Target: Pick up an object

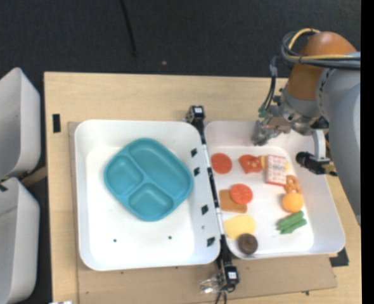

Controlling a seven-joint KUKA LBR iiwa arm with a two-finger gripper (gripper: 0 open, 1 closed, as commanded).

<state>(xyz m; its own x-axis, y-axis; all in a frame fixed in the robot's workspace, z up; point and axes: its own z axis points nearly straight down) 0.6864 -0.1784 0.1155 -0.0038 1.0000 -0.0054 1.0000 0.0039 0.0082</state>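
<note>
The right bin point(326, 233) holds several toy foods: a red round slice point(222, 163), a red wedge piece point(251, 164), a pink-and-white box point(276, 169), a red disc on a brown piece point(239, 194), an orange fruit point(293, 202), green beans point(291, 223), a yellow piece point(239, 225) and a dark brown donut point(247, 243). My gripper point(262, 135) hangs over the bin's far edge, just beyond the red wedge, with nothing seen between its tips.
The left bin point(95, 233) holds a blue divided tray point(148, 178). A black clamp point(195, 113) sits at the far end of the divider between bins. White chairs point(6, 132) stand left of the bench. The grey arm point(339, 106) fills the right side.
</note>
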